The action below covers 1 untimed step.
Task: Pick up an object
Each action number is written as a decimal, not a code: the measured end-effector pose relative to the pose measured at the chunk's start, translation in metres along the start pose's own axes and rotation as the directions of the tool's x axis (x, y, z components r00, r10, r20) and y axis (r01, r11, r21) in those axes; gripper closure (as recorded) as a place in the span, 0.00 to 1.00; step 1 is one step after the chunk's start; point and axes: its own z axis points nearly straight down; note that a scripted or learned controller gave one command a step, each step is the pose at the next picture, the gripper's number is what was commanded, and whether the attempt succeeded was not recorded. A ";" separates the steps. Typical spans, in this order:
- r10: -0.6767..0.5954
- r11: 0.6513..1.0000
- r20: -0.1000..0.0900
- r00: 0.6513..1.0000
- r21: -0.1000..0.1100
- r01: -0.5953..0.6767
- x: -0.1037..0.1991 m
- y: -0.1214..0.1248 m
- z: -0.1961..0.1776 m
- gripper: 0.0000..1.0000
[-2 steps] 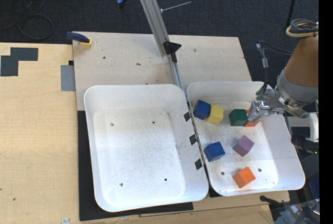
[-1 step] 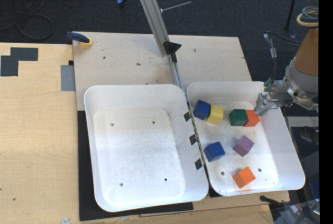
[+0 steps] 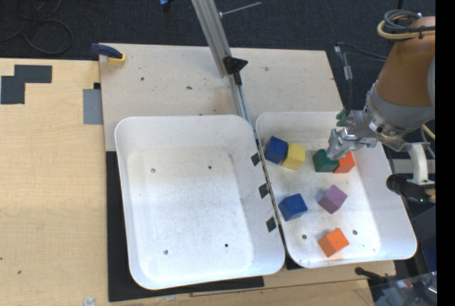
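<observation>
**Mia:** Camera view first. Where is the gripper (image 3: 340, 146)?

**Ben:** It hangs low over the right bin (image 3: 398, 240), at the end of the grey arm (image 3: 402, 87) that comes in from the right side. The green block (image 3: 324, 161) sits right under the gripper, touching it or almost. A red block (image 3: 345, 163) is tucked just beside the green one, on the arm's side.

**Mia:** Is it holding the green block?

**Ben:** I cannot tell. The tip is too small and dark to see.

**Mia:** Which way would it need to go?

**Ben:** I think just straight down. The block looks like a cube, so it has no long side to line up with. The red block being so close could get in the way.

**Mia:** What else is near?

**Ben:** A yellow block (image 3: 293, 156) and a blue block (image 3: 276, 150) lie further out past the green one. A purple block (image 3: 331, 198) sits nearer the front of the worktop.

**Mia:** Any words to read?

**Ben:** No. I see no labels or writing on the blocks.
</observation>
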 end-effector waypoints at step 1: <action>-0.001 1.000 0.000 1.000 0.000 0.001 0.045 -0.012 -0.008 1.00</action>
